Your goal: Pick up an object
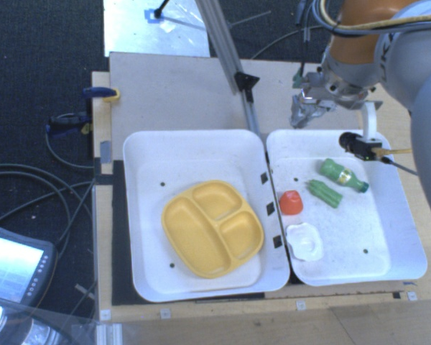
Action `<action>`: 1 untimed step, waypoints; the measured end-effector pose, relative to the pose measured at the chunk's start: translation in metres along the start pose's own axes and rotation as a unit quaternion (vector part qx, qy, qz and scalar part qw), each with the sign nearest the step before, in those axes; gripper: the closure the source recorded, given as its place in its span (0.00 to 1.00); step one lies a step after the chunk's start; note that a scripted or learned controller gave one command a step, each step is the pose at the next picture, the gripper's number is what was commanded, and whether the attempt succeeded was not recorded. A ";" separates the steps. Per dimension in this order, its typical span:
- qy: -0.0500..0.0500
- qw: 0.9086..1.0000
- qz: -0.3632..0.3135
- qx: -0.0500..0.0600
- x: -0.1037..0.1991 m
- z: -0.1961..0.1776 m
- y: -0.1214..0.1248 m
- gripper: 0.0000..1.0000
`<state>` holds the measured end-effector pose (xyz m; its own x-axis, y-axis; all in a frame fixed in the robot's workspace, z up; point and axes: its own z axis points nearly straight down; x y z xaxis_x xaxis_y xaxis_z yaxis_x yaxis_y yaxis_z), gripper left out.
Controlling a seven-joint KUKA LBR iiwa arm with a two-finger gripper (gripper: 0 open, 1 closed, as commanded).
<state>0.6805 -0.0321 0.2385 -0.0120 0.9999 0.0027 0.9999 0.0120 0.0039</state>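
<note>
Currently gripper (302, 118) is hung above back edge of right bin (399, 261), w/ nothing held; finger gap cannot be told. Green bottle (343, 175) is laid flat, reachable.

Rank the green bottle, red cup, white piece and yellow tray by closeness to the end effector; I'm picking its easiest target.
From the end effector:
1. Green bottle, right bin, upper part.
2. Red cup, right bin's left edge.
3. White piece, below the cup.
4. Yellow tray, left bin.

two white bins (140, 192), one yellow tray (212, 227), one green bottle (343, 175), one red cup (291, 203).
</note>
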 end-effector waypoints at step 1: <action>0.000 1.000 0.000 0.000 0.065 0.003 0.006 1.00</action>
<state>0.6853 0.0331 0.2360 -0.0126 0.9999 0.0028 0.9999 0.0125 0.0030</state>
